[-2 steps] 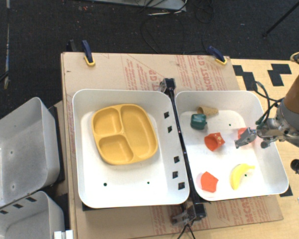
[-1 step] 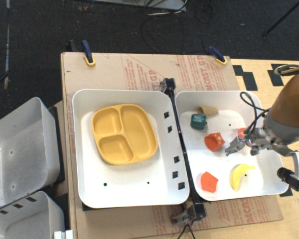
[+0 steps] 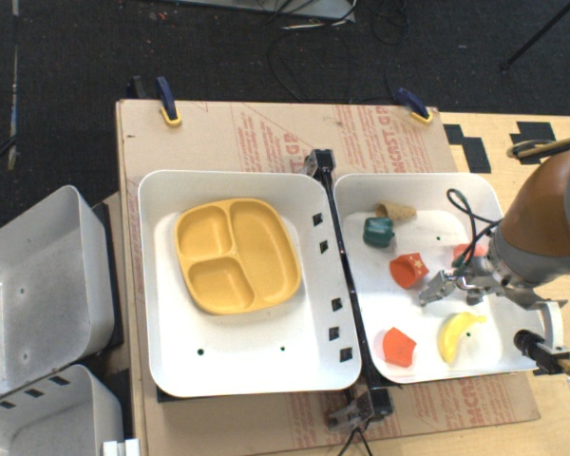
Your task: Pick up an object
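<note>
The right bin (image 3: 484,198) holds a teal block (image 3: 379,232), a tan cone-like piece (image 3: 396,213), a red block (image 3: 408,271), a second red block (image 3: 399,346) near the front, and a yellow banana-shaped piece (image 3: 457,335). My gripper (image 3: 441,290) reaches in from the right and hangs low over the bin between the upper red block and the yellow piece. Its metal fingers point left, just right of the upper red block. Nothing shows between them. A small red item (image 3: 463,252) peeks out behind the wrist.
The left bin (image 3: 161,255) carries a yellow divided plate (image 3: 237,255). A black divider (image 3: 337,274) runs between the two bins. Blue-and-yellow clamps (image 3: 168,103) (image 3: 415,105) hold the cardboard base at the back. Grey tubs (image 3: 38,283) stand at the far left.
</note>
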You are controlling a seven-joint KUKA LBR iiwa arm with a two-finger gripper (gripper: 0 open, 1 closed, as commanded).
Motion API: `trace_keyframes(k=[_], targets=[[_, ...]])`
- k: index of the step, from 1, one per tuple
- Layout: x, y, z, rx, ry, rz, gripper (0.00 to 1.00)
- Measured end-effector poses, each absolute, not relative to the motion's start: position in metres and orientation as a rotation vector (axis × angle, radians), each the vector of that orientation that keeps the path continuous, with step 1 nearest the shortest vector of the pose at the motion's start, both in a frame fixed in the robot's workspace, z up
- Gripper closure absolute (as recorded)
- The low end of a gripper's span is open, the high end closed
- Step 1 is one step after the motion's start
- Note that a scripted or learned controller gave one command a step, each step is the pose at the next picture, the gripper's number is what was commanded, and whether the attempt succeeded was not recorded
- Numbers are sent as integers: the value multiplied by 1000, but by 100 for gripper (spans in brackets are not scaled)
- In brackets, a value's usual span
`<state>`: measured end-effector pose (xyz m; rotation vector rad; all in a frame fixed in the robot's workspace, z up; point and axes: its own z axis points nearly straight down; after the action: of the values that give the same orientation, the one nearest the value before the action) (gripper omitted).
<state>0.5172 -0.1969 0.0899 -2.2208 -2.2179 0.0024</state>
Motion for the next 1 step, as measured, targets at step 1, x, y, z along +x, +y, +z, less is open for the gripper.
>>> trace_keyframes(k=[1], targets=[[518, -197, 102, -2224, -2220, -1, 100]])
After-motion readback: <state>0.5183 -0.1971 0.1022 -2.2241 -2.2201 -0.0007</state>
